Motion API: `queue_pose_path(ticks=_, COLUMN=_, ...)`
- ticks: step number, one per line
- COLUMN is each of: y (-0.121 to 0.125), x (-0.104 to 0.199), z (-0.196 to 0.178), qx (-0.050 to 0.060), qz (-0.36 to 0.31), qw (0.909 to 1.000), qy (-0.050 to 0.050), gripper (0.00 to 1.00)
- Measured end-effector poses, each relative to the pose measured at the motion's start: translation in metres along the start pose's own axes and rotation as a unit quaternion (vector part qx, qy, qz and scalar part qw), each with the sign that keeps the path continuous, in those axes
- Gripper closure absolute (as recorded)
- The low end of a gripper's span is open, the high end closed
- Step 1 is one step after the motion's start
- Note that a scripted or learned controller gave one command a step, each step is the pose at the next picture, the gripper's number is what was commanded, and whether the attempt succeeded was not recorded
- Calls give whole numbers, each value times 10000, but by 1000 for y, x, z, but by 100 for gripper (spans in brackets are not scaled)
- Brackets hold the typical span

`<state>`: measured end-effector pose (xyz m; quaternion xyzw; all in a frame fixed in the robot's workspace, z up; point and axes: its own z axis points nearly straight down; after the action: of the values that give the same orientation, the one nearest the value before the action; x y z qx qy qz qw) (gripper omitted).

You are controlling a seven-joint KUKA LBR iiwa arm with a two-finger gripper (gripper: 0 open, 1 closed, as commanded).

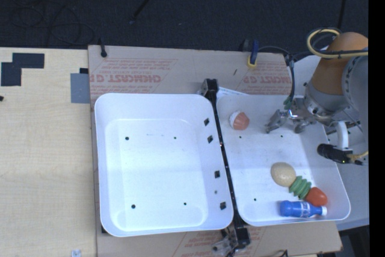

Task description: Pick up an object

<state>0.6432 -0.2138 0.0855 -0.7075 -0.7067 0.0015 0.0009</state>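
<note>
My gripper (283,122) hangs w/ fingers apart, nothing btwn them, over the right bin (343,213); nearest pick is the pink ball (239,120), just left of gripper, apart.

Arm (337,78) (right edge) — cut off

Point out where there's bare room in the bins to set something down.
The left bin has a bare floor wall to wall. The right bin is free between the shell and egg. Crowded: egg, carrot, bottle; tool.
</note>
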Motion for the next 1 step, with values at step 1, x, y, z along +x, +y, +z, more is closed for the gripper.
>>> queue_pose_path(ticks=1, y=0, x=46, z=-2, qx=-1, qz=-20, qw=10000, qy=14, gripper=0)
